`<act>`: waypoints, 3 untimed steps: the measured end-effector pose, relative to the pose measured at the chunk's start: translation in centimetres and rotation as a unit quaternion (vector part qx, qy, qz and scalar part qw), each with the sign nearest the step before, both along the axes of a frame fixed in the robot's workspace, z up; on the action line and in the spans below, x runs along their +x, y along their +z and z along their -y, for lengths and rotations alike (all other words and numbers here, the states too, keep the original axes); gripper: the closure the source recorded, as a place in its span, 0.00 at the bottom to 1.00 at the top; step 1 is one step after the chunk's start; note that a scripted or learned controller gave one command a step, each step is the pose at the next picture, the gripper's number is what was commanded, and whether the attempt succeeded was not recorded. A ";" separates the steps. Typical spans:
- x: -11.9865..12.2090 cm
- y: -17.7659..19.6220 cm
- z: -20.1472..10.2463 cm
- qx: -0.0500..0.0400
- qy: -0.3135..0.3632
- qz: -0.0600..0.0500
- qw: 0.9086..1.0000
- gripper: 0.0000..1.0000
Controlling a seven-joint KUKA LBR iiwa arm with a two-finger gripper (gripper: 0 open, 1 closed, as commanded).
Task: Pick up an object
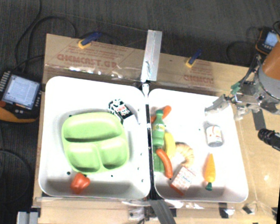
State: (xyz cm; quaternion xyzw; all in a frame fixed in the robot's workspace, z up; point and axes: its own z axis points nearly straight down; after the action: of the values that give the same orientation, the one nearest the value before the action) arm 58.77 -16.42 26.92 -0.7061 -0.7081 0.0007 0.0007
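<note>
Tool [227, 103] hangs over the right bin's [241, 168] far right corner, fingers spread apart, nothing between them. Small white can [214, 135] lies just below the tool on the bin floor, apart from it. Orange carrot [209, 169] lies nearer than the can. Green bottle [157, 131] rests against the bin's left wall.
</note>
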 end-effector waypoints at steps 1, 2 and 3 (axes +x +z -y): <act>0.1 -16.2 3.4 0.001 0.027 0.001 1.000 0.00; -6.4 -18.0 1.3 -0.002 0.008 0.006 1.000 0.00; -9.1 -10.0 4.1 0.000 -0.080 -0.001 0.997 0.00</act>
State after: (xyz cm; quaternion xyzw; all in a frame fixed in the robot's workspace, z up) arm 49.72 -20.47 16.88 -0.7603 -0.6496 0.0015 0.0009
